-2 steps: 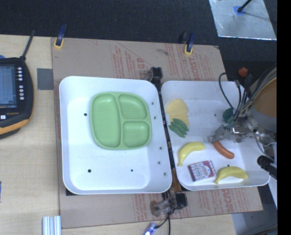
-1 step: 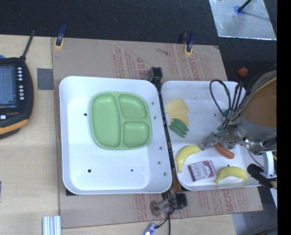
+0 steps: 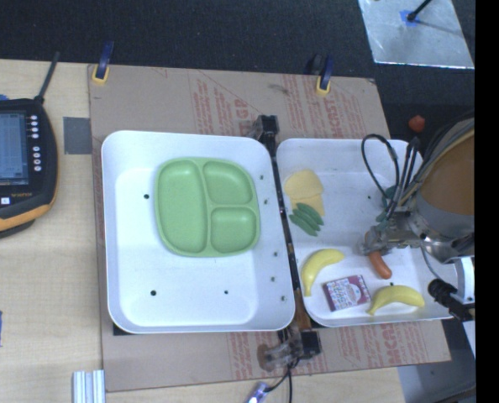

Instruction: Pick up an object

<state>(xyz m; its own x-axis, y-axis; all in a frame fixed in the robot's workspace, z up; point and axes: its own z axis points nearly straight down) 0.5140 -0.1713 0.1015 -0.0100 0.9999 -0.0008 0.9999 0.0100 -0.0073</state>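
Note:
The right bin holds several toy foods. A pale yellow piece lies at its left with a green pea pod just below it. One yellow banana is near the bin's lower left, and a second banana lies along the front wall. Between them sits a small red and white box. A small orange-red sausage lies in the right half. My gripper hangs low over the bin, directly behind the sausage and very close to it.
The left bin carries a green divided plate. A tablet-like pendant rests on the bench at far left. Black cables loop from the arm over the right bin's back right.

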